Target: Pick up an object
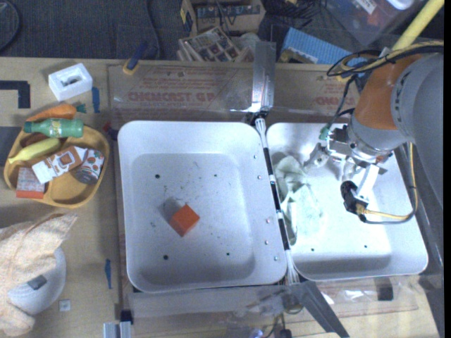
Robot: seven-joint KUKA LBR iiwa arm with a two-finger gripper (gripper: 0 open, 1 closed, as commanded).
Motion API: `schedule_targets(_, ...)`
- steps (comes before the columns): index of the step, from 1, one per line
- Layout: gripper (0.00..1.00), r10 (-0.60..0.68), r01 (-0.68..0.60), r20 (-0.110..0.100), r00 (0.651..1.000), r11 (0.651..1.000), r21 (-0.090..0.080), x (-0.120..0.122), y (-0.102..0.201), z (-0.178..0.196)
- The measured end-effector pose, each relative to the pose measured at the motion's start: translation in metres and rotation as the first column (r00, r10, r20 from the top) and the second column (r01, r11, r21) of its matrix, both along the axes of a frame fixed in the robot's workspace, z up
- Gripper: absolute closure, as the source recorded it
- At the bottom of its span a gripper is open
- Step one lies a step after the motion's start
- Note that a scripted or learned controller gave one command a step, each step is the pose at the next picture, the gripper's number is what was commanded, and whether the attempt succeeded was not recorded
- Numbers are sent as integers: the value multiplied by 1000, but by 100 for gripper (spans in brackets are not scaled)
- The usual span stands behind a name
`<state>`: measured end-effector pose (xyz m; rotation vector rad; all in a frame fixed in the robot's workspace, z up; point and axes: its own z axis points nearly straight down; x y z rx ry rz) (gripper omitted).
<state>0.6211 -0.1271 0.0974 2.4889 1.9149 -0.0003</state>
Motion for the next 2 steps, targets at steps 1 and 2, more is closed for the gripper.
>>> schedule_targets(1, 0, 18, -18, 2, 1000, 1000, -1, -1, -73, 33)
schedule_targets(2, 0, 71, -71, 2, 997, 997, -1, -23, -60, 89)
